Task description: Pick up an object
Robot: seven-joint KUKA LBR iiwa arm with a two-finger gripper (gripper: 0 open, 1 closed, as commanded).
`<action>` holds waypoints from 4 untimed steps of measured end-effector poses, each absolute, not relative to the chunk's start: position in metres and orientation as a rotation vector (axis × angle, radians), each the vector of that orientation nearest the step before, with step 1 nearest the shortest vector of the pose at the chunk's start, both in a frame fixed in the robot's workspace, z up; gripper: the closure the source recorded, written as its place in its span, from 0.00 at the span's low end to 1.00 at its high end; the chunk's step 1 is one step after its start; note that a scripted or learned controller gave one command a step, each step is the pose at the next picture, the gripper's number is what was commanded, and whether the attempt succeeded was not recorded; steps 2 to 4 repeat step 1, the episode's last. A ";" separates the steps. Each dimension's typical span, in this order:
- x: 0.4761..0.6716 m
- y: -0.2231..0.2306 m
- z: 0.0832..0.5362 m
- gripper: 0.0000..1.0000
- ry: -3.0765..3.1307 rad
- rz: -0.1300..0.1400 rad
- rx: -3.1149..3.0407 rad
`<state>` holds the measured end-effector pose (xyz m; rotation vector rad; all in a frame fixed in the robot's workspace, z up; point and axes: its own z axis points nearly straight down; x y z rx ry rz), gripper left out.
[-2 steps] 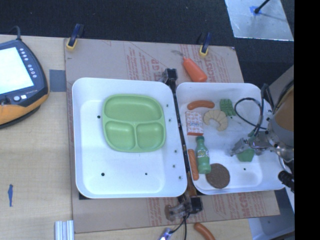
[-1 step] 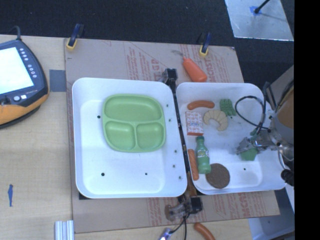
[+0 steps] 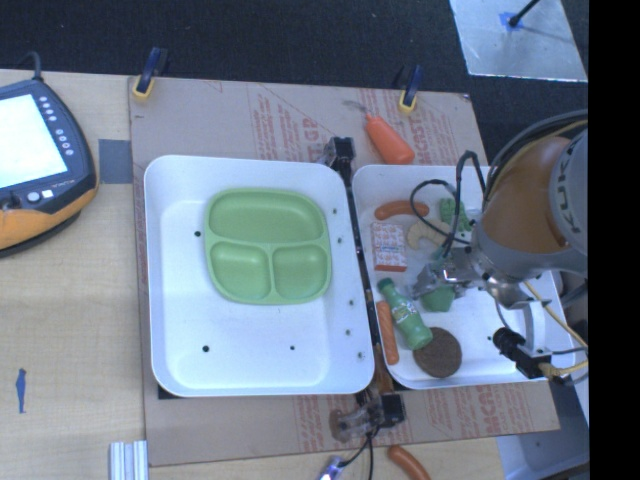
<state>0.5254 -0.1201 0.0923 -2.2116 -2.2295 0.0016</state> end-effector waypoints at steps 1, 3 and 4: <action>0.562 -0.073 0.192 1.00 -2.225 0.002 -2.215; 0.562 -0.073 0.192 1.00 -2.225 0.002 -2.215; 0.562 -0.073 0.192 1.00 -2.225 0.002 -2.215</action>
